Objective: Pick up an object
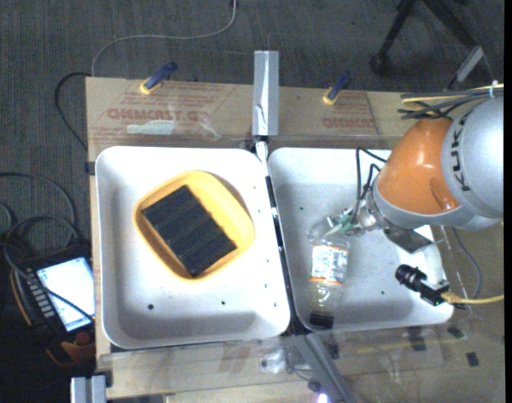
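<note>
One end effector [363, 217], grip state unclear, half-hidden beside clear bottle [327, 263].

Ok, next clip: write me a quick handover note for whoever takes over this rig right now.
Gripper: low over the right bin, at the top end of the clear plastic bottle; finger state can't be read.
Bottle: lying in the right bin, not visibly held.
Left bin: yellow dish with a black ridged block on it, untouched.
Done: nothing lifted.
Left: grasp and lift an object.
</note>
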### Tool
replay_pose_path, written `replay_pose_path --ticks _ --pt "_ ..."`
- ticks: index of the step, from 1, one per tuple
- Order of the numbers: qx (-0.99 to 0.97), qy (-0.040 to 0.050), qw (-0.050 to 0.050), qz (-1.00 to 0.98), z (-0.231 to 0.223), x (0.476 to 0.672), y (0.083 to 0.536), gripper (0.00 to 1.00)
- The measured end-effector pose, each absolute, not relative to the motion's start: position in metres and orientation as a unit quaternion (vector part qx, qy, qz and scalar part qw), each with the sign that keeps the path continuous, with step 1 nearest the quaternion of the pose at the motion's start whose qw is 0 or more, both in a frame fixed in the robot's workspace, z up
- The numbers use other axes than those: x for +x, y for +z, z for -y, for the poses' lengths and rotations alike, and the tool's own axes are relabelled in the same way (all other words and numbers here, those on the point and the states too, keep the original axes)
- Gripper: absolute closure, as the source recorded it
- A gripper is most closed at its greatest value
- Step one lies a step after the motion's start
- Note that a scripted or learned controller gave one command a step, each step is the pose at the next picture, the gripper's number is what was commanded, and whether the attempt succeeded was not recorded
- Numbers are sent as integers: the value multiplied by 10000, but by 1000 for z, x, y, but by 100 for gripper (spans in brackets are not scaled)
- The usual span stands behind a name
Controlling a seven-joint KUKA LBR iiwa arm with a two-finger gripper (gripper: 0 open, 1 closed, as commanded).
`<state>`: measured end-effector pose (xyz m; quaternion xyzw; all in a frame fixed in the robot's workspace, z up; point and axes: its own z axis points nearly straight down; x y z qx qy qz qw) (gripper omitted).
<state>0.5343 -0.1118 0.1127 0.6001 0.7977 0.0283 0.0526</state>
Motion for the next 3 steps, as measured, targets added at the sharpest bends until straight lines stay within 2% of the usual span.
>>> replay_pose_path --ticks 1,2,3 --pt "5230 40 80 -8523 102 614 92 0" --pt "3901 99 295 -9202 101 571 104 0" --pt "5358 -8 12 -8444 143 592 125 0"
